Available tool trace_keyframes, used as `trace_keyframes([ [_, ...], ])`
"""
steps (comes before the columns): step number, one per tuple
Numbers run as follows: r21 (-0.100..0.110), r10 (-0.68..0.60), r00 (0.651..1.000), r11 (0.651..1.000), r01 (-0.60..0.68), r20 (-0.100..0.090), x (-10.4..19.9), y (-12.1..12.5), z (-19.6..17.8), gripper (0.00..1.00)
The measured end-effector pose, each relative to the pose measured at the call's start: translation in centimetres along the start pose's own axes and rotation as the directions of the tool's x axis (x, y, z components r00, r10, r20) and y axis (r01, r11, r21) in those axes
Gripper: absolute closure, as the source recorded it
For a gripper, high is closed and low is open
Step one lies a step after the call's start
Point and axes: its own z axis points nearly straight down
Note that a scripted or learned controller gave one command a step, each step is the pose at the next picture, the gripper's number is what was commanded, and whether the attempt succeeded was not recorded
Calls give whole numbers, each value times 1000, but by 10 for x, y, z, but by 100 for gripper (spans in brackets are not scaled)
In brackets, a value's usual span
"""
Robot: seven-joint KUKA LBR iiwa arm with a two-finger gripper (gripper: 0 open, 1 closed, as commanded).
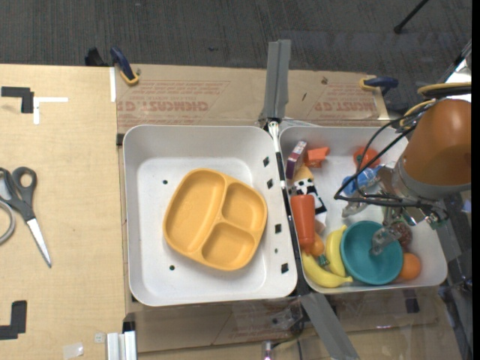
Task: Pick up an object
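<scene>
Over the right-hand bin (330, 135), the grey arm (442, 145) with its orange band reaches in from the right, and its gripper (381, 242) hangs low above a teal bowl (365, 261) at the near end of the bin. How the gripper is set cannot be told from this angle; nothing is seen clearly held by it. Black cables loop from the wrist across the bin's far half.

The teal bowl sits just beside a yellow banana (324, 265), which curves along its left edge. An orange ball (410, 266) rests against the bowl's right side, near the bin's corner. Left of the banana, an orange carrot-shaped toy (303, 220) lies lengthwise along the bin's left wall. Beyond it sit a small black-and-white figure (302, 177), a purple piece (298, 154) and a small orange block (317, 155). A blue object (363, 178) and a red-orange one (365, 157) lie partly behind the cables, too hidden to name.

In the left-hand bin (142, 223), a yellow three-compartment plate (215, 219) lies flat near the middle, tilted a little askew to the walls. Both bins rest on brown cardboard (187, 100) held by blue clamps (124, 64). On the wooden bench (60, 201) to the left, well apart from the bins, lies a pair of grey-handled scissors (28, 208).
</scene>
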Motion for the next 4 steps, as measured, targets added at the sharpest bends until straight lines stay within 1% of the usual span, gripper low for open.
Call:
trace_keyframes([
  [1, -1, 142, 990, 990, -142, 1, -89, 22, 1, 0],
  [2, 0, 211, 977, 977, -211, -1, 20, 37, 0, 0],
  [3, 7, 179, 984, 984, -180, 14, 17, 79, -3, 0],
  [4, 19, 171, 984, 985, -173, 47, 6, 76, -19, 100],
])
